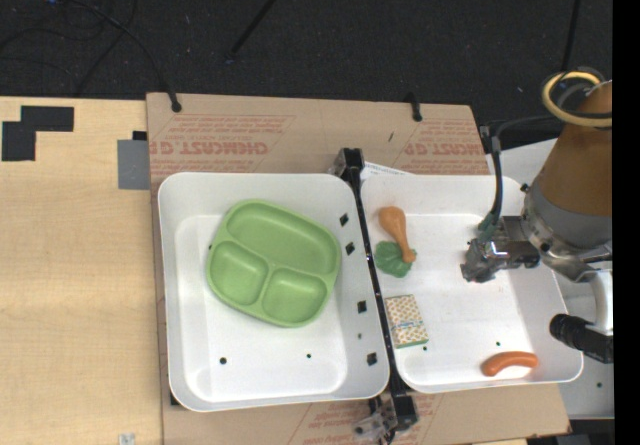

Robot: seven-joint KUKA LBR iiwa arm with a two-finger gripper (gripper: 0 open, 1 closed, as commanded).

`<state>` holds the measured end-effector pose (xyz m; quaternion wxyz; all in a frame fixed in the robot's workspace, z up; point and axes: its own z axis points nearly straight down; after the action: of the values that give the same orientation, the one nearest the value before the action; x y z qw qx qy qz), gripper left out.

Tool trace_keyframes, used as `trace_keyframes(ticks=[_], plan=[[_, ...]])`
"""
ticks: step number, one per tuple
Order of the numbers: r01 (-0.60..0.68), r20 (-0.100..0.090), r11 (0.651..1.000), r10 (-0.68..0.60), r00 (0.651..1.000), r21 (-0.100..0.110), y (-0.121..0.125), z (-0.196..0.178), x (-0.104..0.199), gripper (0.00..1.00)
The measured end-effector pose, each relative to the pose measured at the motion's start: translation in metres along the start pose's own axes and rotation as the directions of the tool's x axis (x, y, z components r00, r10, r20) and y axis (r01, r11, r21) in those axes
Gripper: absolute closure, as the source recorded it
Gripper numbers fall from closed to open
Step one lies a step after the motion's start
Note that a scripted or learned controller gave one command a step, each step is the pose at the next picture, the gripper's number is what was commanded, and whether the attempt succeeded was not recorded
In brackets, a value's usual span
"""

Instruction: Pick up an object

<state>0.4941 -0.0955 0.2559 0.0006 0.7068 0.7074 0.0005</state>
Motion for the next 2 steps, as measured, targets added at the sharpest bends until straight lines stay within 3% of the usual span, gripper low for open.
trace_keyframes(ticks=[2], plan=[[0.003, -0.002, 1.000, -0.003, 1.000, 0.007, 0.018, 0.012, 0.097, 1.00]])
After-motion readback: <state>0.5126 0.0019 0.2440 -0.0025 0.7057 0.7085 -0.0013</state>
